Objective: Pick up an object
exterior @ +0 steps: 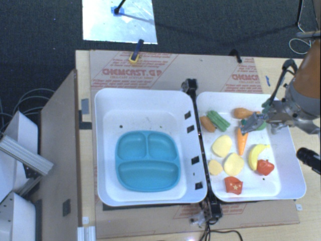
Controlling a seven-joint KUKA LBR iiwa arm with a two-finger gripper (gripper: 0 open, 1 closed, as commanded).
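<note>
The right bin holds several toy foods. An orange carrot lies near its middle, pointing toward the front. My gripper hangs over the carrot's upper end, reaching in from the right. Around the carrot lie a green vegetable, a brown-orange piece, an orange piece, three pale yellow pieces, a yellow banana, a red pepper and a red strawberry. A bit of green shows just beside the gripper.
The left bin holds a blue divided plate. A black divider with clips runs between the two bins. The right bin's far-right part is bare white floor.
</note>
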